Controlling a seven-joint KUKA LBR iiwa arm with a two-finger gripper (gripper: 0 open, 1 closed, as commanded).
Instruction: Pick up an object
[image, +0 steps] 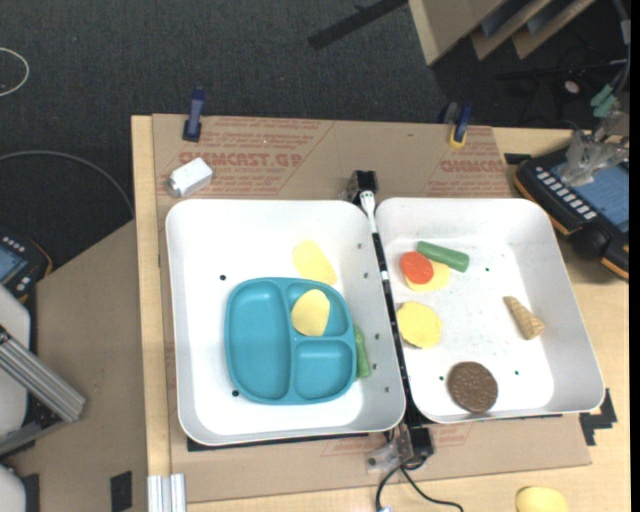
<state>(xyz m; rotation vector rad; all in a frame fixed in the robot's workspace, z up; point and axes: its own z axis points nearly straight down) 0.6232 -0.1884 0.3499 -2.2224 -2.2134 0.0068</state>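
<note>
- Where the brown cardboard sheet (260, 160) lies under both bins, it carries faded reddish print; the left patch looks like "CAMCAST", though the letters are too worn to be sure.
- A blue clamp (194, 113) grips the sheet's far edge, and a small white block (190, 177) lies on the card near it.
- The left bin (180, 300) is smooth white plastic with rounded corners.
- In it sits a glossy teal divided plate (265, 345) with three compartments; a flat yellow oval piece (311, 313) rests in the far right one.
- A second yellow piece (314, 262) lies on the bin floor just beyond the plate.
- A thin green strip (361, 352) is wedged between the plate and the bin's right wall.
- The right bin (560, 260) holds the other pickable objects, all lying loose.
- An orange-red disc (417, 268) touches a green cylinder (443, 256).
- A yellow disc (419, 325) lies nearer the camera, close to the left wall.
- A rough dark brown disc (472, 386) lies close to the near wall.
- A tan cone (523, 316) lies apart to the right.
- Whether the gripper is open or closed cannot be told.
</note>
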